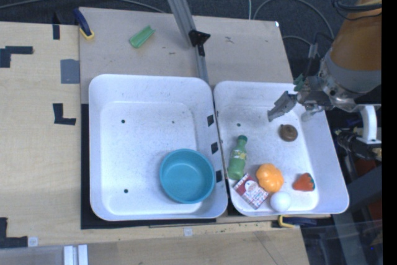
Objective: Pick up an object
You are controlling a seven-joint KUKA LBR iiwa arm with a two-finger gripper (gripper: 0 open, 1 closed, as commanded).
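Observation:
The right bin (245,102) holds a brown round lump (287,132), a green bottle (237,158), an orange pepper-like toy (269,177), a red toy (303,182), a white ball (280,201) and a red-and-white packet (251,191). In the left bin (124,102) a blue bowl (186,175) sits at the front right. My gripper (291,115) hangs over the right bin's far right part, just above the brown lump. It is open, one finger (278,108) slanting left, and nothing sits between the fingers.
A slanted metal pole (180,3) crosses the bench behind the bins and ends at their shared wall. A green block (141,36) and a blue-and-yellow clamp (84,25) lie on the board behind the left bin. Cables loop at the back right.

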